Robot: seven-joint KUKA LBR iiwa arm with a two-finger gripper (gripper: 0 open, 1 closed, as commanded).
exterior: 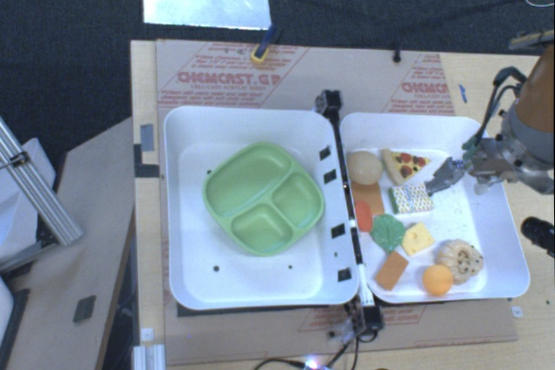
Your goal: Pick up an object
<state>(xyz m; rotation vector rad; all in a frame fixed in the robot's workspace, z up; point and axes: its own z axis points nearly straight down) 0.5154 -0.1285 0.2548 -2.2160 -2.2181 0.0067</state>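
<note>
End effector (444, 175) hovers in the right shallow white bin (503, 225), just beside the green-patterned white block (410, 199) and the pizza slice toy (406, 164); its grip state can't be made out.

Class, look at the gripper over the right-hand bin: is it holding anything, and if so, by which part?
Nothing is held. The gripper hangs just above the white patterned block, beside the pizza slice, with no item between its fingers.

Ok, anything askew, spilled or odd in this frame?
Nothing spilled or damaged. The green tray lies rotated in the left bin, its edges not square with the bin walls. The toy foods, such as the pizza slice and orange, sit loosely in the right bin, below the gripper.
</note>
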